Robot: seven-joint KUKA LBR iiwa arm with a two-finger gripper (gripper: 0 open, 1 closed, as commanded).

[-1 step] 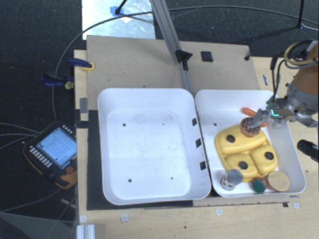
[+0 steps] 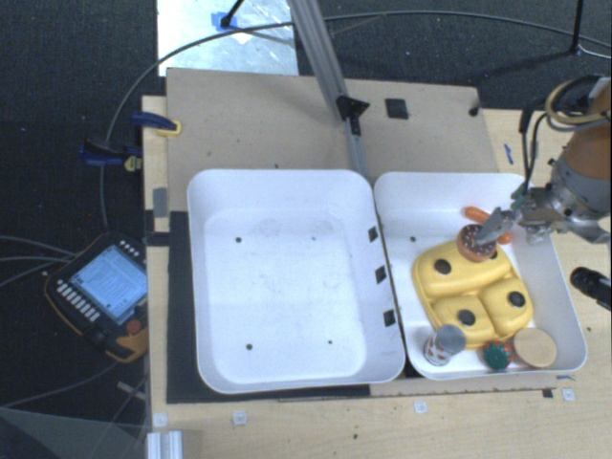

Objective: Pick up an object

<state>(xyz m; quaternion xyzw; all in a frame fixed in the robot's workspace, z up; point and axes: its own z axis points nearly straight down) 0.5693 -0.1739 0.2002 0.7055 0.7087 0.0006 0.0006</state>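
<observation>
From the camera view above, the tan bench (image 2: 287, 122) carries two shallow white bins set side by side, their inner rims touching along the middle. The left bin (image 2: 206, 285) shows bare white floor with a few small dark dots. The right bin (image 2: 421, 208) holds all the objects. A large yellow toy (image 2: 469, 295) with rounded lobes and dark round spots lies in its middle, stretching toward the near right corner. On the far end of that toy sits a small brown round object (image 2: 472, 244), and just beyond it an orange piece (image 2: 475, 215) lies on the bin floor. Along the near wall, a small silver can (image 2: 443, 343) stands just beside the yellow toy, then a dark green ball (image 2: 495, 357), then a tan disc (image 2: 535, 348) in the near right corner, the ball and disc close together. The arm (image 2: 583, 185) reaches in from the right over the right bin's far right rim, and its pincer (image 2: 490, 229) hangs over the brown round object at the toy's far end; whether the pincer is apart or together I cannot tell. On the dark floor left of the bench lies a handheld pendant (image 2: 103, 290) with a lit screen, and a grey pole (image 2: 316, 41) slants across the top.
</observation>
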